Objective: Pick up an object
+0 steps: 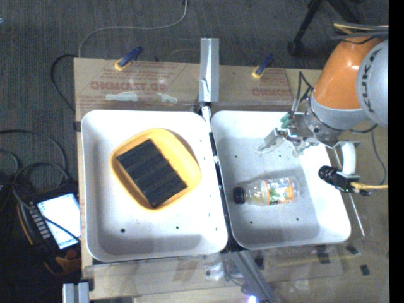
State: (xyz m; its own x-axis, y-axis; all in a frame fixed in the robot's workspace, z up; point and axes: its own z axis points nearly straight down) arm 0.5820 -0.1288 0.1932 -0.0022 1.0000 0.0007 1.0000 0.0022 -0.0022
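Observation:
A clear plastic bottle (267, 192) with a black cap and a colourful label lies on its side in the right bin (246, 229), cap pointing left. A yellow dish (154, 167) carrying a black ribbed block rests in the left bin (101, 188). My gripper (278, 139) hangs over the upper part of the right bin, above and slightly right of the bottle, apart from it. Its fingers point left and stand open with nothing between them.
A metal divider post (208, 74) rises between the two bins at the back. Blue-and-yellow clamps (128, 58) hold the cardboard backing. A tablet and cables (53, 219) lie on the floor at left. An office chair base (315, 5) stands behind.

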